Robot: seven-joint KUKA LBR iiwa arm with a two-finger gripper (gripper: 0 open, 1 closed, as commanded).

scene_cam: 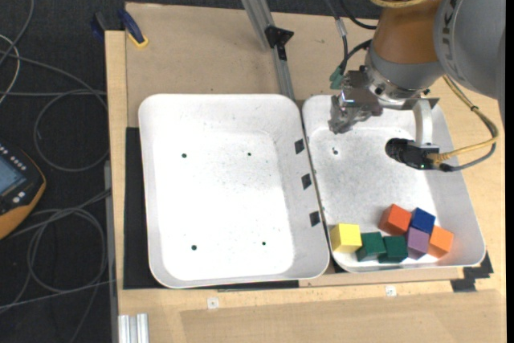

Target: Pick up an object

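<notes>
Whether the jaws were wide or narrow I cannot tell, because the gripper (347, 115) was dark and small under the wrist and seen from above. It hung over the far end of the right bin (459, 190), near the wall between the two bins, and nothing could be seen in it.

The task, as I judged it, was at its beginning. No block was lifted; all of them lay on the floor of the right bin, at its near end, well apart from the gripper. What was left was nearly everything: to bring the arm (418, 4) toward the near end, to come down on one block, to close on it and to raise it.

I counted seven blocks, pressed together in one small group. One was yellow (347, 236), at the left of the group and a little free on its left side. Two were green (382, 247), touching each other. Two were orange: the first orange (394, 218) at the far side, the second orange (441, 240) at the right. One was blue (422, 218) and one purple (418, 238), between the orange ones.

The left bin (157, 173) had only small dark marks on its floor
</notes>
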